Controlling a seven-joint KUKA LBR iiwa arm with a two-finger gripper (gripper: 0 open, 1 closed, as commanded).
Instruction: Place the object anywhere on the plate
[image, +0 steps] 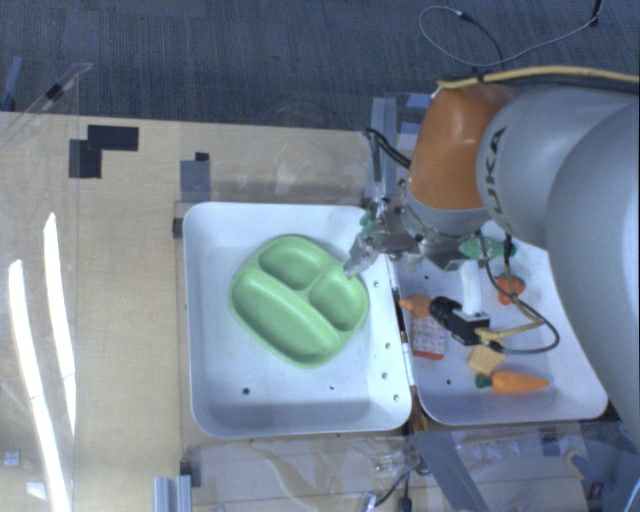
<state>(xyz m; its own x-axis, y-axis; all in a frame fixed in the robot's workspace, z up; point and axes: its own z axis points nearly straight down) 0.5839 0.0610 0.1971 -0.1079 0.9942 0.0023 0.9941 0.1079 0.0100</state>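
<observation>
green divided plate (298, 298) in left bin (215, 400). claw (358, 262) at plate's right rim, jaw state impossible to tell. toy carrot (518, 381) lying in right bin (575, 405), probably light, stiff, smooth plastic; best gripped across its thick middle.

High, slanted view over both bins (300, 410).

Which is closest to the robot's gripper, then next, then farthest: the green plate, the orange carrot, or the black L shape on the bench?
From the gripper:
1. Green divided plastic plate, in the left white bin, just beneath it.
2. Orange toy carrot, at the front of the right white bin.
3. Black L-shaped mark, far left on the wooden bench.
</observation>
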